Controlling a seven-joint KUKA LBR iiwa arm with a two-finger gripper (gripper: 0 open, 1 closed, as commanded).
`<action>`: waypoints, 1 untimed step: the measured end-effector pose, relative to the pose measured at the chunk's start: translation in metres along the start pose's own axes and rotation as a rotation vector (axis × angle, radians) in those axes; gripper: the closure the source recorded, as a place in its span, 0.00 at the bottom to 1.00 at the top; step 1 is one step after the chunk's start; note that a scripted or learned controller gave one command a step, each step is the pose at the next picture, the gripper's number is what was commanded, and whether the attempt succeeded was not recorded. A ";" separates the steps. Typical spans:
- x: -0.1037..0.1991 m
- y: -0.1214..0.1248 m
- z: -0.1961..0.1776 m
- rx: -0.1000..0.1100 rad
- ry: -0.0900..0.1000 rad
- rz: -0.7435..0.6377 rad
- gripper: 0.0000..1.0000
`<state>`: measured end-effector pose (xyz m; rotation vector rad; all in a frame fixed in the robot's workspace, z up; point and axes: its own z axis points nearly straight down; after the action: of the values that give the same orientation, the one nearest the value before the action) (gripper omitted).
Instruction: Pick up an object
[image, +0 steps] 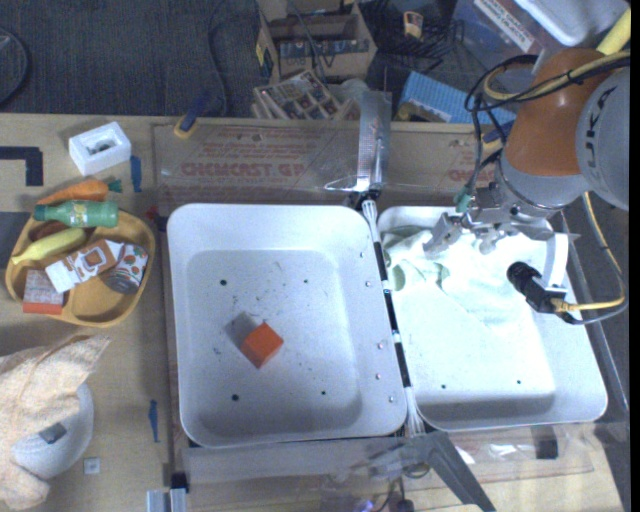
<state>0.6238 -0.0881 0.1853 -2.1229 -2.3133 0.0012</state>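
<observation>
On the tabletop (100, 345), an orange block (264, 343) lies in the left bin (270, 225); the pincer (462, 237) hangs over the right bin (520, 400), its state unclear.

Matt orange block (264, 344), smooth white plastic bins (200, 235), wooden bench (150, 330)

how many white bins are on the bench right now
2. The left bin holds an orange block; the right bin sits beside it, under the gripper.
</observation>
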 end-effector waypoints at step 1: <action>-0.008 0.002 0.090 -0.006 -0.002 -0.003 0.00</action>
<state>0.6262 -0.0954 0.0957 -2.1227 -2.3207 -0.0033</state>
